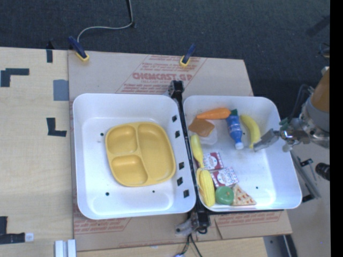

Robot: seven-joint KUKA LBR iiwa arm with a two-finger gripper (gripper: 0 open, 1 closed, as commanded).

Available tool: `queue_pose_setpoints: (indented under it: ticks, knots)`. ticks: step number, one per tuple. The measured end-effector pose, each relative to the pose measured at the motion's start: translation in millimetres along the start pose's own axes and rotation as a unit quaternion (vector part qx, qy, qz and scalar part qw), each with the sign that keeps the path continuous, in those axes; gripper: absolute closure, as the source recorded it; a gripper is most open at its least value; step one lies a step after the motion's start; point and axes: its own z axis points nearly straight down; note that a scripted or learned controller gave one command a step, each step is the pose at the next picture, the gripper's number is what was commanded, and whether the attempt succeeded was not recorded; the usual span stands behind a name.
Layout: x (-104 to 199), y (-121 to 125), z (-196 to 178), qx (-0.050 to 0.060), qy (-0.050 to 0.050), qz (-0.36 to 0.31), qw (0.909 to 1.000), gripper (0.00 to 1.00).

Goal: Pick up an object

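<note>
Camera view has the gripper (263, 141) poking in over the right rim of the right bin (268, 194), the arm reaching from the right side of the bench. Whether that tool is wide or narrow, I cannot tell; it reads as one grey blur at this slant, and nothing is visibly caught in it. So the pick is not made yet, by my reading: the approach is on, the grasp and lift are all to come.

Nearest candidate is the banana (250, 129), just beside the tool, lying along the bin floor. Next to that, the blue bottle (234, 128), then the carrot (214, 113) up at the far wall with a brown block (201, 127) below it. Further down the bin: a yellow piece against the divider, two red-and-white packets (219, 168), the corn cob (206, 186), a green item (224, 196) and a pizza slice (243, 197) at the near edge.

Across the divider, the left bin (88, 159) carries a yellow compartment tray (140, 153), well apart from the action.
</note>
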Motion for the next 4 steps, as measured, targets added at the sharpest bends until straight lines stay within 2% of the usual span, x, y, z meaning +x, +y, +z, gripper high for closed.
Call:
queue_pose_setpoints:
  ticks: [1,2,3,4]
  knots:
    - [67.7,66.8,95.0,0.001,0.001,-0.001,1.0000,0.00]
    - [74.3,138.2,122.4,-0.005,0.001,-0.001,1.0000,0.00]
    - [73.7,140.0,109.7,-0.008,-0.001,-0.001,1.0000,1.00]
    - [173.5,152.2,15.8,-0.001,0.000,-0.001,1.0000,1.00]
